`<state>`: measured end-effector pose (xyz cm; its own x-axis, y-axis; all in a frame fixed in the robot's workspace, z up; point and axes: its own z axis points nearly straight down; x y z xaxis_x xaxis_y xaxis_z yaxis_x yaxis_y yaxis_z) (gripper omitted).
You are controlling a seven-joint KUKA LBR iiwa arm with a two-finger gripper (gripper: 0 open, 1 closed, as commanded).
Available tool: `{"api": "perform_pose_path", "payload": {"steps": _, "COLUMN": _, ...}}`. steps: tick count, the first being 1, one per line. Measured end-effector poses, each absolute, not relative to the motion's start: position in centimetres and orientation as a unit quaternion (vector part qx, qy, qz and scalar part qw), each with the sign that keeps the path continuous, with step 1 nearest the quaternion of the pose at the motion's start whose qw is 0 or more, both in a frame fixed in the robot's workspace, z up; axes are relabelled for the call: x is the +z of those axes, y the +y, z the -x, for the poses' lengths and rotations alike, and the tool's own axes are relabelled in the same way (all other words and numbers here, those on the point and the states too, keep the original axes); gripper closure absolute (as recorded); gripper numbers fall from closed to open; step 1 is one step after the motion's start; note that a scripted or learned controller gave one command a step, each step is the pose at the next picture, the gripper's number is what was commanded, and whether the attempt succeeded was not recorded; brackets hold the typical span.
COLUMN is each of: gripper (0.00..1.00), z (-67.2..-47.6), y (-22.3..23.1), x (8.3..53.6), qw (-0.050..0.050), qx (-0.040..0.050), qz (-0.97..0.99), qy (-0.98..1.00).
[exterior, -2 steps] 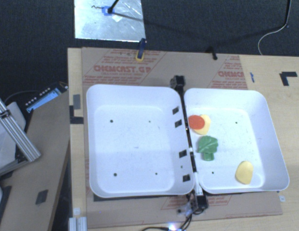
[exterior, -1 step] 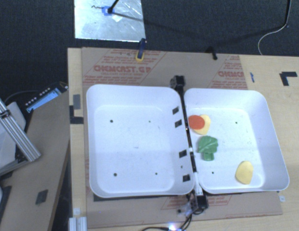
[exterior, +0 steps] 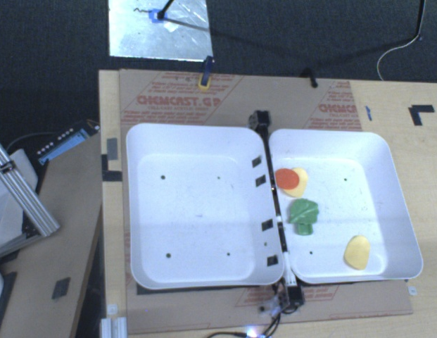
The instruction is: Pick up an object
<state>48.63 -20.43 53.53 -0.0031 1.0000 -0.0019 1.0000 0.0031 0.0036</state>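
Gripper state cannot be told. In the right bin (exterior: 387,189), a red-and-yellow piece (exterior: 291,180) and a green piece (exterior: 303,214) lie by its left wall, with a yellow piece (exterior: 357,252) near its front edge. That wall could block a grasp on the first two.

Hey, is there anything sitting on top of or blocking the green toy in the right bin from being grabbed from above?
Nothing visible covers the green toy. It lies open in the right bin, near the divider, with the red and yellow piece just behind it and the yellow piece apart toward the front.

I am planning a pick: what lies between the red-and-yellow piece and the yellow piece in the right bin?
The camera view shows the green piece between the red-and-yellow piece and the yellow piece.
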Motion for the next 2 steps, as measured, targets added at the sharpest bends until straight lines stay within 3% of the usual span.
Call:
{"api": "perform_pose_path", "payload": {"steps": 1, "gripper": 1.00, "z": -48.7, "y": -15.3, "x": 44.0, "qw": -0.003, "qx": -0.0008, "qz": -0.704, "qy": 0.710}}
{"api": "perform_pose_path", "payload": {"steps": 2, "gripper": 1.00, "z": -48.9, "y": -15.8, "x": 54.0, "qw": 0.006, "qx": 0.0034, "qz": -0.705, "qy": 0.709}}
